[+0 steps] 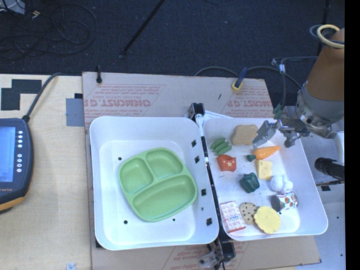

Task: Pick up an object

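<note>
So the arm is hanging over the far right part of the right bin (315, 229), and the jaws (278, 133) look spread apart with nothing between them, one finger out to each side. Reads to me as the approach step, pre-grasp, nothing picked yet.

What's around the jaws: the orange carrot (266, 151) lies right under them, just below the gap. The tan bread slice (244, 134) is off to the side of the jaws, toward the divider between the bins. The yellow cheese block (264, 168) sits just past the carrot, on the near side. Farther out on that same near side: a dark green pepper (249, 181), a red tomato-ish piece (226, 162), green beans (220, 146), a white lumpy thing (279, 183), a cookie (247, 210), a yellow round piece (267, 220) and a little red-and-white packet (232, 214).

The left bin (101, 151), well away from the jaws, holds a green divided plate (157, 183).

My guess is the carrot is the target since it's closest. Next move would be dropping straight down so the fingers straddle it across its narrow side, then closing. It's tapered and lying at a slant, so if the jaws line up along its length it'll probably squirt out. The cheese being so close could also snag a finger on the way down.
</note>
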You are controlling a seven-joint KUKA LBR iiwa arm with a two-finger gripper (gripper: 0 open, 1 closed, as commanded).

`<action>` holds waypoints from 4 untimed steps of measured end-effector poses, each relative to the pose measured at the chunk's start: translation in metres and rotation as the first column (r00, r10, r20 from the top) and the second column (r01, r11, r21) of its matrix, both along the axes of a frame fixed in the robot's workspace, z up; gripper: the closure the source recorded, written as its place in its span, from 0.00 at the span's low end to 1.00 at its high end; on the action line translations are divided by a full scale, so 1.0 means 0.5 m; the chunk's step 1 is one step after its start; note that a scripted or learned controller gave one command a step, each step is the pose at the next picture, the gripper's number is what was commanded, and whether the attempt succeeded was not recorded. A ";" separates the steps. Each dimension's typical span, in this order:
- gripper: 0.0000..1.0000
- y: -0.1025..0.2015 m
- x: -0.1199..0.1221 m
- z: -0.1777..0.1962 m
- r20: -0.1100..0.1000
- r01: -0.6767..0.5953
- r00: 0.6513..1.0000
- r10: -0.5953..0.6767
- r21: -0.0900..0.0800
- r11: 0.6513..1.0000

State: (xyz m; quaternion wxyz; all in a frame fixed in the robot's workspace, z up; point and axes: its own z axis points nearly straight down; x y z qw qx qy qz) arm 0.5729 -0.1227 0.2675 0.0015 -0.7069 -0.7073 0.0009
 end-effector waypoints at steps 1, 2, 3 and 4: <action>0.00 0.086 0.036 -0.290 -0.011 -0.002 1.000 0.002 0.003 1.000; 0.00 0.063 0.110 -0.364 0.002 -0.002 1.000 0.002 0.000 1.000; 1.00 0.062 0.108 -0.338 0.001 0.002 1.000 -0.002 0.002 1.000; 0.00 0.061 0.108 -0.339 0.000 0.004 1.000 -0.004 0.002 1.000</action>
